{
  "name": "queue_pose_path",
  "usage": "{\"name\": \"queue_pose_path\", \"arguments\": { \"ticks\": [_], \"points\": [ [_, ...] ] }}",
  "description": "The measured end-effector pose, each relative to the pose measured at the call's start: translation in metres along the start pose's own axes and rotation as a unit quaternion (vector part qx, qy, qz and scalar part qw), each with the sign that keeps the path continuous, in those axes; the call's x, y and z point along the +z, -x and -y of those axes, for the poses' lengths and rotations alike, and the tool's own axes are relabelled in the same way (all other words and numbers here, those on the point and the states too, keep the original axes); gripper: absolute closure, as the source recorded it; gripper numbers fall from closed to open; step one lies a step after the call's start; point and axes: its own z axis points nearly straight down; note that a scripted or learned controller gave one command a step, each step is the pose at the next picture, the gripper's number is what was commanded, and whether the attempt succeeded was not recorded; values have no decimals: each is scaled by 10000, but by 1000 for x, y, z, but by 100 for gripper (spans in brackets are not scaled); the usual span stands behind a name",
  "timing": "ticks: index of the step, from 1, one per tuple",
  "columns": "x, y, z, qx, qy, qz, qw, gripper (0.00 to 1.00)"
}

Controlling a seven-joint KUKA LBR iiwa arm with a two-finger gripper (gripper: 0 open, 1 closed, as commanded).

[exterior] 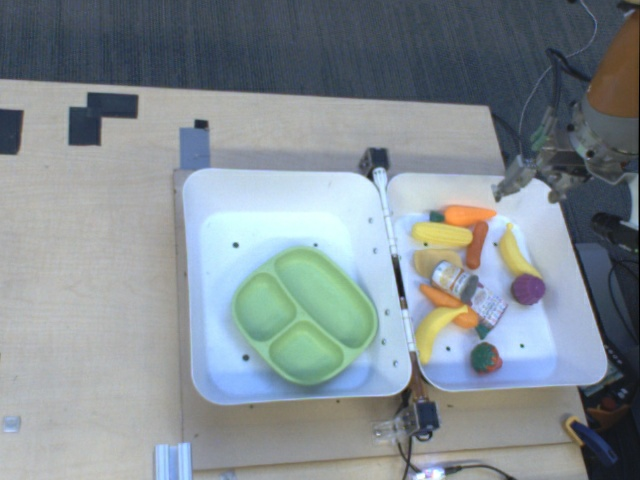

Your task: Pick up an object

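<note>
Light wood bench carries two white bins side by side, touching: left bin, right bin. Black patches mark its far-left top.

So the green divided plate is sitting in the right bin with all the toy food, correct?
Not quite. The camera view shows the green divided plate alone in the left bin. The toy food, such as the bananas and corn, lies in the right bin.
</note>
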Motion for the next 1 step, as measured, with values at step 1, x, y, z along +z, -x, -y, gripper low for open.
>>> {"name": "queue_pose_path", "arguments": {
  "ticks": [1],
  "points": [
    [141, 18, 19, 6, 13, 2, 10000, 0]
  ]
}}
